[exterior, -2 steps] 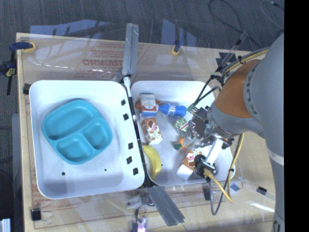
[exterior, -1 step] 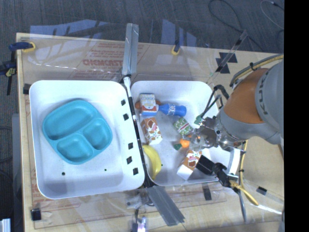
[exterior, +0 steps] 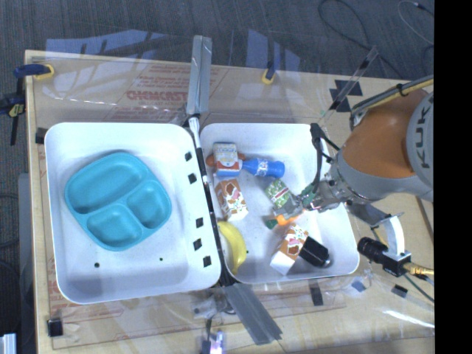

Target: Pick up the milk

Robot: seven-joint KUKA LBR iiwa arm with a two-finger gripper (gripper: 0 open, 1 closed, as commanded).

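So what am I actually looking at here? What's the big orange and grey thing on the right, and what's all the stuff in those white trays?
You are looking down, at a slant, from one fixed camera above a workbench. The orange and grey shape is a robot arm reaching in from the right. At its end is a gripper, a two-fingered hand, low in the right bin. Its dark tip sits against a small carton, but I cannot tell whether it holds anything.

The right bin also holds a banana, a blue-capped bottle, two more small cartons, and a green packet. One of the cartons is presumably the milk it is meant to pick up; the labels are too small to read.

The left bin holds a blue divided plate.
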